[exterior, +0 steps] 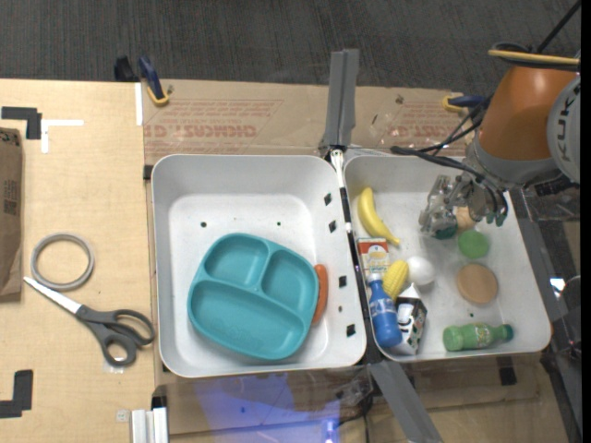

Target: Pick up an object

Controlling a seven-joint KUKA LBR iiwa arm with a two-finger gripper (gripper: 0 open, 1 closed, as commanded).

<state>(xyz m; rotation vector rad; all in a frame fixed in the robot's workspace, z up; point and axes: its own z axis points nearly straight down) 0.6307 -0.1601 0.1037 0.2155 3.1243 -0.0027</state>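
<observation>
The gripper (450, 212) hangs over the upper right part of the right bin (531, 275), with a small tan object (464, 216) showing at its tip; whether that object sits between the fingers cannot be told, and the state of the tool is likewise unclear. Just below it lies a green ball (474, 244), and below that a round brown disc (477, 284). A green bottle (476, 336) lies on its side near the bin's lower right corner.

Toward the bin's left wall, a banana (372, 215) lies at a slant, with a small red and white carton (373, 253) beneath it, a corn cob (396, 277) and a white ball (421, 269) beside that, then a blue bottle (381, 315) and a black and white carton (412, 325) at the bottom.

The left bin (185, 192) holds a teal 3-compartment plate (254, 293) with an orange carrot (320, 293) along its right edge.

On the bench to the left lie scissors (97, 322) and a roll of tape (62, 260).
</observation>
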